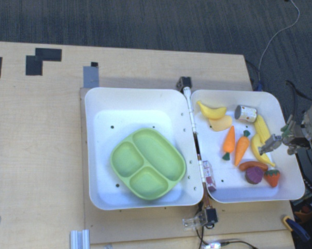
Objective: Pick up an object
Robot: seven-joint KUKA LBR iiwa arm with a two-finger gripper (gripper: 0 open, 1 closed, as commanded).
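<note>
Even, cool daylight-toned light falls from above on the pale wooden bench (37, 139), bright but not harsh. The two shallow white plastic bins (96, 154) glare almost to blown-out white, with bluish shading along their inner walls. The light green three-compartment plastic plate (148, 162), well to the left of the gripper (281, 139), casts a soft shadow under its rim. The frame is low in resolution and slightly soft; the gripper near the right edge is blurred.
</note>
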